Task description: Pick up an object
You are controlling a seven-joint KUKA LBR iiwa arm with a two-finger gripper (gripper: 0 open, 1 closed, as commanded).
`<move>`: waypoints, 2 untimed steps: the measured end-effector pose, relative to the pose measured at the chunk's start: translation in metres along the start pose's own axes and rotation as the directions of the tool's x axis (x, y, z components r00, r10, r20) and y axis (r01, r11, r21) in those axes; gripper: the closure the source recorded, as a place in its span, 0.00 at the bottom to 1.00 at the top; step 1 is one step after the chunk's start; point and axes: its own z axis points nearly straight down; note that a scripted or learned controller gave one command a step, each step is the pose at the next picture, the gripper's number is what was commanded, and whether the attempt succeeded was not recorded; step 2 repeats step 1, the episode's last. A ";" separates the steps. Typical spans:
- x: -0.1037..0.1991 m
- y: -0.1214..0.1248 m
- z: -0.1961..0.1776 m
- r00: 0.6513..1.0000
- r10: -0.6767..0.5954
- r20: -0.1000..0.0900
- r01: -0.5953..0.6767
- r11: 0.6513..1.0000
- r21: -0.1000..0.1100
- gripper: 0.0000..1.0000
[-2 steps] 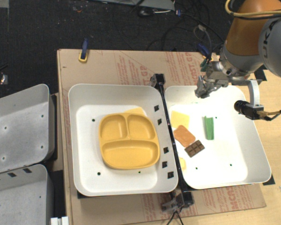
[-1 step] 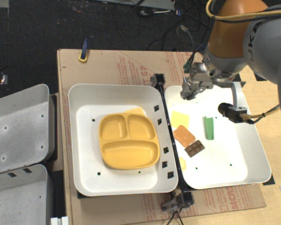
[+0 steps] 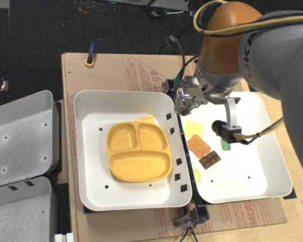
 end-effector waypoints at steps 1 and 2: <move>0.045 -0.014 0.013 1.000 0.001 0.001 -0.001 1.000 0.000 1.00; 0.045 -0.014 0.013 1.000 0.001 0.001 -0.001 1.000 0.000 1.00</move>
